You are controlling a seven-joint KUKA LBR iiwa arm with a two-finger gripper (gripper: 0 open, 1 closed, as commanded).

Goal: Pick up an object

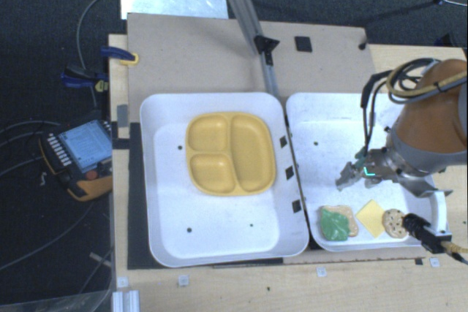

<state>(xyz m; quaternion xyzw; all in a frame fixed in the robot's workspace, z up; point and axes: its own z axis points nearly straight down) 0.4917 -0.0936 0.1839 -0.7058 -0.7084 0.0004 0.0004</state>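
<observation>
The pincer (356,175) hangs over the right bin (314,117), its opening impossible to judge and nothing visibly in its grasp. Step: approach. Candidate objects line the bin's front edge: green-topped toast (336,223), cheese slice (371,218), cookie (395,223). The next move requires descent over one.

Divided plate (231,154): plain mustard yellow. Bins (219,237): white, dotted with a few small dark marks. Toy sandwich (336,223): green over tan. Cheese slice (371,218): pale yellow. Cookie (394,223): tan, dark-speckled. Arm (433,124): orange band, grey below. Worktop (190,55): beige cardboard brown.
</observation>
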